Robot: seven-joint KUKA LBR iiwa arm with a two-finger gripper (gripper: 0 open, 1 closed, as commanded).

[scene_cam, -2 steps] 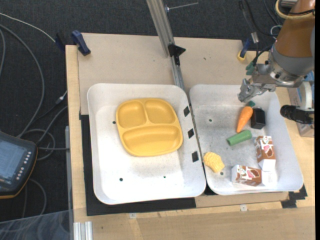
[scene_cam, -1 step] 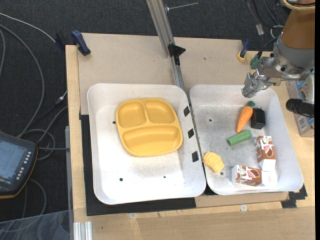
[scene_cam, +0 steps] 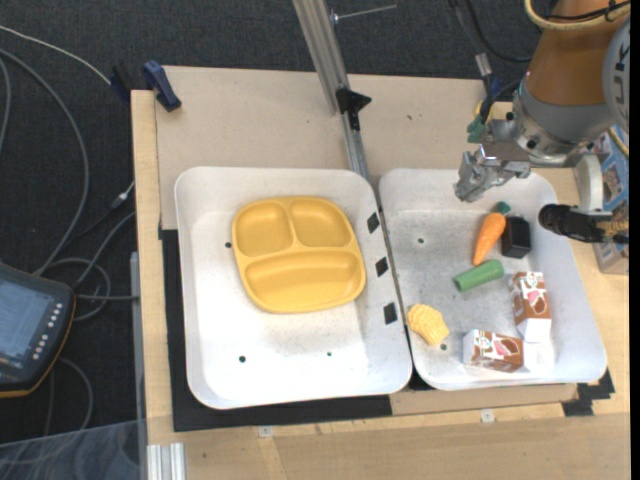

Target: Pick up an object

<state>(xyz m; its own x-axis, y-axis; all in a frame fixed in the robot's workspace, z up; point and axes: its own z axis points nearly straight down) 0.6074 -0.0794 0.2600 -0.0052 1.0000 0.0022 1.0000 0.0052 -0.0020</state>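
The right bin (scene_cam: 440,208) holds an orange carrot (scene_cam: 489,234), a black block (scene_cam: 516,236), a green cylinder (scene_cam: 478,276), a yellow corn piece (scene_cam: 428,324) and two brown-and-white cartons (scene_cam: 533,306) (scene_cam: 497,350). My gripper (scene_cam: 474,189) hangs over the bin's far edge, up and left of the carrot, with nothing visible between its fingers. A yellow divided plate (scene_cam: 297,252) lies in the left bin (scene_cam: 205,298).
A metal post (scene_cam: 325,43) slants up from between the bins. A blue clamp (scene_cam: 160,83) sits at the bench's far left corner. Cables and a black tablet (scene_cam: 25,323) lie on the floor to the left.
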